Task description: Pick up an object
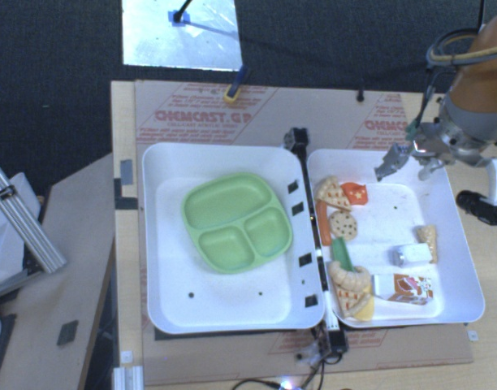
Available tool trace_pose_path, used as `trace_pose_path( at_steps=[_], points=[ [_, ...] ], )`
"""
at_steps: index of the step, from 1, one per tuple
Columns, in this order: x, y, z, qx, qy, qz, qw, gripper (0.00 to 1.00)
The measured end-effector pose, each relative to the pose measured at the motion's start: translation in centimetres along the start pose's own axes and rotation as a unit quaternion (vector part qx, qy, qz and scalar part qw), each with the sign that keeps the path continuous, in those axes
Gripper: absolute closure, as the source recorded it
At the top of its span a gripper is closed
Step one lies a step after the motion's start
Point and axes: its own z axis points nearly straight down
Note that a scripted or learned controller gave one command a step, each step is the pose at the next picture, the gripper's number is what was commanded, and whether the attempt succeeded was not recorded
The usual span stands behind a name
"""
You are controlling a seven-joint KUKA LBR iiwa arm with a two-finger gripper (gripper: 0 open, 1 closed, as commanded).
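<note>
Gripper (411, 159) hovering over right bin (460, 242), grip unclear to me.
I'm seeing red pepper (354, 192) lying left of it; board (201, 114) reading "CHEMCAST GP".

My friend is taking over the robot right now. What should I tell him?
Gripper: hovering over the right bin's back edge, nothing visible in it.
Toy food lies along that bin's left side: waffle, tomato, cookie, shrimp. White can and packet lie near its right.
Green tray lies in the left bin.
Done: nothing picked. Left: grab one object.
</note>
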Motion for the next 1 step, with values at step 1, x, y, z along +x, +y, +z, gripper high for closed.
trace_pose_path(
  at_steps=[1],
  points=[
    [0.03, 0.24, -0.76, -0.006, -0.001, -0.001, 1.0, 0.0]
  ],
)
